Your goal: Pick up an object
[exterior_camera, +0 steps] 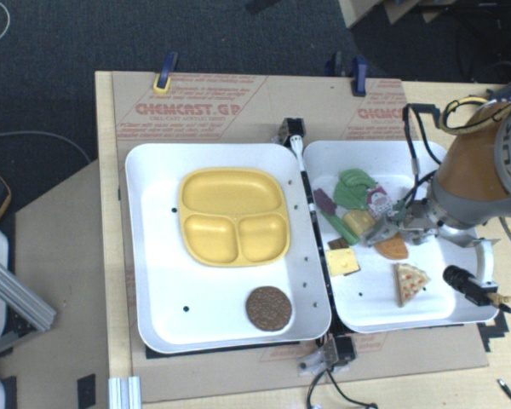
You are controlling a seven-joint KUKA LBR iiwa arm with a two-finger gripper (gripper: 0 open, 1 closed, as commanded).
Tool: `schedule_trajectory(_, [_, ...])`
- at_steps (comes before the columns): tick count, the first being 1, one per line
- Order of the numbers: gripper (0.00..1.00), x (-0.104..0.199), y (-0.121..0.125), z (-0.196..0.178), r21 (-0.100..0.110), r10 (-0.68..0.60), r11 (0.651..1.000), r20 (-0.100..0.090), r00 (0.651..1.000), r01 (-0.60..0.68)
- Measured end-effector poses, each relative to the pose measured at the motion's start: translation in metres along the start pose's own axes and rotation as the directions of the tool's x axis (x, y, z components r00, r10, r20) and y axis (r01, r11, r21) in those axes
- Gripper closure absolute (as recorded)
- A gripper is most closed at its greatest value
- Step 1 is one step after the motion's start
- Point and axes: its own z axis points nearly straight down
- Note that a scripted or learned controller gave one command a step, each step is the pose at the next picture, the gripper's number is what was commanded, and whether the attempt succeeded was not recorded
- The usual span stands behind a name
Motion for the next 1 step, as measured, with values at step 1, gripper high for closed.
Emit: schedule_trajectory(1, [1.0,0.0002,0.0002,-0.0105,-0.002,0.0,1.0,0.0,1.0,0.0])
